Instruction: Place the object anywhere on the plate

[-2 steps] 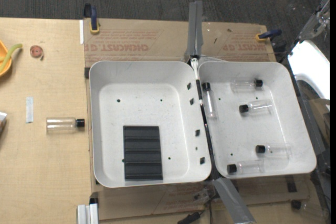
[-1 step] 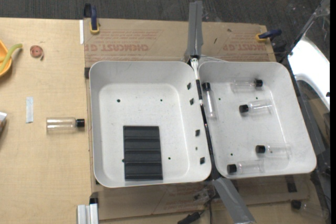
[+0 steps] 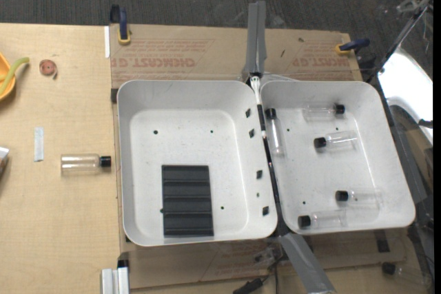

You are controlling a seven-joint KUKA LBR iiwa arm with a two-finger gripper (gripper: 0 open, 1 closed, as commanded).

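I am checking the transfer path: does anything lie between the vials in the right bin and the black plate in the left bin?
Only the raised rims where the two white bins meet lie between the clear black-capped vials and the black ribbed plate. One vial lies along that edge.

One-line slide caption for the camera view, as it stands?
Left bin holds a dark ribbed plate; right bin holds five clear black-capped vials; a sixth vial lies on the bench.

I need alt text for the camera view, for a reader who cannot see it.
Two white bins sit side by side: the left bin holds a black ridged plate, the right bin five clear black-capped vials. Another vial lies on the bench.
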